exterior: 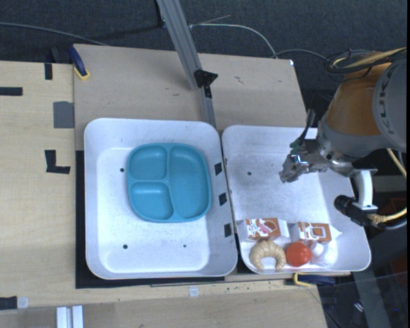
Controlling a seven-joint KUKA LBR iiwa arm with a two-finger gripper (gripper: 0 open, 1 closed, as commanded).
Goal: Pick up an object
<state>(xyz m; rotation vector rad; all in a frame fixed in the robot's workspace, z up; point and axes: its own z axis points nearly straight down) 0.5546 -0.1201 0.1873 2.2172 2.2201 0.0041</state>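
Observation:
My gripper (292, 170) hangs over the middle of the right bin (260, 149), reaching in from the right, with nothing visible between its fingers. Along the bin's near edge lie a croissant (268, 253), a red tomato-like ball (298, 253), and two small orange-and-white packets (262, 229) (314, 232). These objects sit well below the gripper in the view, apart from it.
The left bin (102, 183) holds a teal divided plate (169, 182). A grey metal bar (181, 33) slants down from the top to the seam between the bins. The arm's orange band and body (359, 115) fill the right side.

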